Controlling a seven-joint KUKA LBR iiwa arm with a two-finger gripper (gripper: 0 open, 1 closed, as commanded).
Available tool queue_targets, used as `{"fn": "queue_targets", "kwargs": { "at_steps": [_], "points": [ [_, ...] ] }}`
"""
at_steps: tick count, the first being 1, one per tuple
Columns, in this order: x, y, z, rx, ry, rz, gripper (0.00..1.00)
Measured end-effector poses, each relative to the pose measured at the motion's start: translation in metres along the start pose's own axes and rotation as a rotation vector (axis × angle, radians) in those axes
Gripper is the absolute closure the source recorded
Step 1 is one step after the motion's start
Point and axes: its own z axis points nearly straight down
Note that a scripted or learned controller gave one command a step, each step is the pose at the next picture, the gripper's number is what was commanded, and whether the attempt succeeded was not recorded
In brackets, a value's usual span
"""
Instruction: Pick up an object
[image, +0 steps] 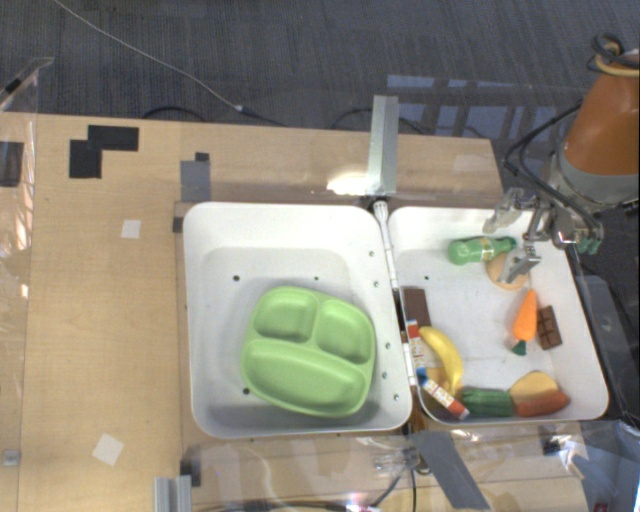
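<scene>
On the far left, bare wooden bench (100, 330) with a few black tape marks (100, 148) near the back edge and small pale squares further forward; dark ribbed floor (250, 50) beyond it with a thin cable running across. Next, the left bin (215, 250), white and shallow, holding one green divided plate (308, 350) lying flat toward the front, three compartments, nothing in them that I can see. A metal bracket (385, 140) stands at the back where the two bins meet. Right bin (440, 300) has the clutter: a brown bar (412, 306) against the left wall, a banana (443, 356) just beside it, a red-and-white marker-like thing (443, 396) at the front corner, a dark green vegetable (486, 402) touching a brown-and-yellow piece (538, 394), a carrot (525, 320) with a small brown block (549, 327) next to it. At the back, a green bottle (480, 249) lies on its side, touching a tan round piece (505, 272). Gripper (522, 240) hangs low over that back area, fingers spread with a gap between them, nothing visibly between them, one finger close to the bottle's right end and the tan piece. My read: pick not done, nothing lifted; approach looks mostly complete, closing and lifting remain. Likely target is the bottle or the tan piece, can't tell which. Orange arm band (605, 125) at the far right, cables around the wrist.
</scene>
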Motion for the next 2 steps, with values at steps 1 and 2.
{"fn": "queue_targets", "kwargs": {
  "at_steps": [1,2],
  "points": [
    [0.023,0.002,0.096,-0.001,0.004,0.018,0.0],
    [0.09,-0.033,0.099,0.003,-0.005,-0.142,0.0]
  ]
}}
